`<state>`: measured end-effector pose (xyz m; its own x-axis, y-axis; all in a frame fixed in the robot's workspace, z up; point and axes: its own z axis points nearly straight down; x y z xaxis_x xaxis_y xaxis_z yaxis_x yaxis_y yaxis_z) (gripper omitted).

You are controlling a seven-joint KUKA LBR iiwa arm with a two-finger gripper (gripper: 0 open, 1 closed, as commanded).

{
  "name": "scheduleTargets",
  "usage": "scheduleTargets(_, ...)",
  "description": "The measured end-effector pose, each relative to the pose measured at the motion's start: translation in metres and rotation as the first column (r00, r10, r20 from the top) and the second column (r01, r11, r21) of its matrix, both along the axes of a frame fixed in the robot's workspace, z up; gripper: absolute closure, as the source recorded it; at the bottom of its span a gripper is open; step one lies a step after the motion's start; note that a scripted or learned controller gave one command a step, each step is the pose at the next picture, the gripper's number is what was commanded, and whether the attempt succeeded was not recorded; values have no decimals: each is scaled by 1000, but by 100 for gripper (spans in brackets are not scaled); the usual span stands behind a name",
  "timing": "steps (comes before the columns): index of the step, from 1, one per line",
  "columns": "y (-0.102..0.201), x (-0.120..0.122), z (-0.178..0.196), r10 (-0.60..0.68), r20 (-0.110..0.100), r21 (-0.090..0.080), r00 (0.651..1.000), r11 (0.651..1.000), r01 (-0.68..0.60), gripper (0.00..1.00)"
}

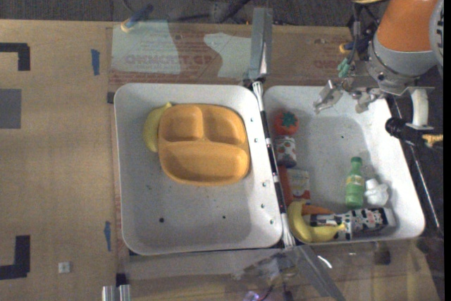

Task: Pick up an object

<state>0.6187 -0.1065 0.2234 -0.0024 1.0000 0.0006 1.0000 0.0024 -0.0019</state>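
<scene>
I'm getting even, fairly bright overhead light with soft shadows, and the white bins (134,222) wash out a little. The whole frame is soft and grainy, so small labels are unreadable. There's mild glare on the arm's orange band (416,0) and the floor at top stays dim.

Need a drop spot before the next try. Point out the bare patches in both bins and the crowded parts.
Left bin: bare floor in front of the orange tray, along the near wall. Right bin: bare middle, between the tomato and the green bottle. Crowded: the right bin's left wall and near edge, around the banana.
</scene>
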Motion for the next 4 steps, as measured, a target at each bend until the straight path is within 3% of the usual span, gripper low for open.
scheduleTargets(1, -57, -41, -72, 90, 1, 0, 996, 996, -90, 0)
scheduleTargets(2, -57, -39, -61, 90, 6, -2, 996, 996, -90, 100)
scheduleTargets(3, -57, -39, -61, 90, 6, -2, 996, 996, -90, 0)
scheduleTargets(4, -62, -78, -137, 10, 6, -1, 1000, 1000, -10, 0)
